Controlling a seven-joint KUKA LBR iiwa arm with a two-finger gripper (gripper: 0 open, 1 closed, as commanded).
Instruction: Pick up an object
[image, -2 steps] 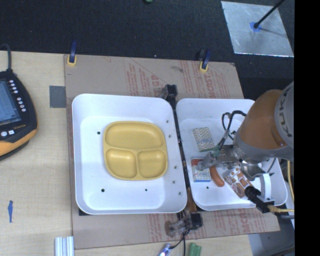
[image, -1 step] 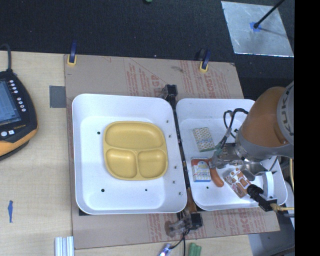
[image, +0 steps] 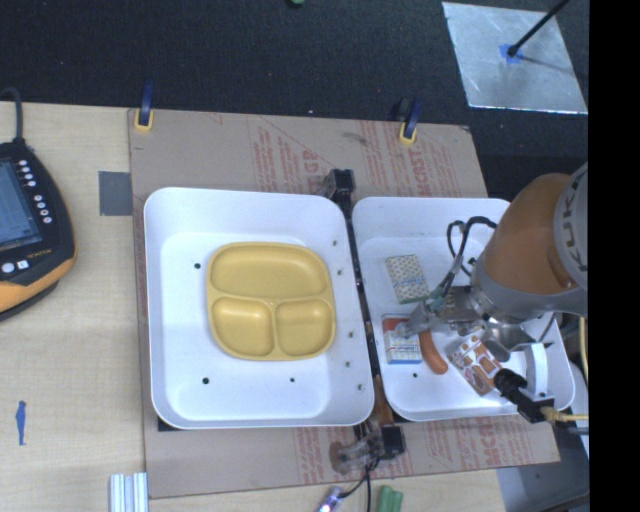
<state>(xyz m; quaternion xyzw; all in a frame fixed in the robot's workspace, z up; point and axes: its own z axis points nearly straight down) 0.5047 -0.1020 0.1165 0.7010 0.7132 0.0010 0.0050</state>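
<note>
Nearest the lens, along the bench's front edge: a small metal bracket (image: 128, 490) at the left and a cluster of clips and wires (image: 362, 455) under the seam between the 2 bins. Next back, right bin (image: 400, 405), front half: a foil snack packet (image: 474, 364) lies toward the front right corner, just under the wrist; an orange sausage-shaped piece (image: 433, 354) sits beside it, long axis running front-right to back-left; a small flat card packet (image: 403, 346) lies touching or just beside the orange piece on its left. Gripper (image: 420, 318) reaches in from the right, tip low over the bin's middle, pointing left. Cannot tell how its claw is set; the tip is small and dark against clutter. Nothing visibly between it. Judgement: the card packet and orange piece lie just in front of the tip, toward the bin's front wall, so a short pull forward and down would be the deciding move. A patterned sachet (image: 406, 277) lies just behind the tip, toward the back wall. Left bin (image: 165, 300): 1 yellow 3-compartment tray (image: 270, 300) at centre, well apart from the arm. Farther left, a teach pendant (image: 28, 225) on the bench's left edge. 2 clamps (image: 144, 118) at the cardboard's back edge.
</note>
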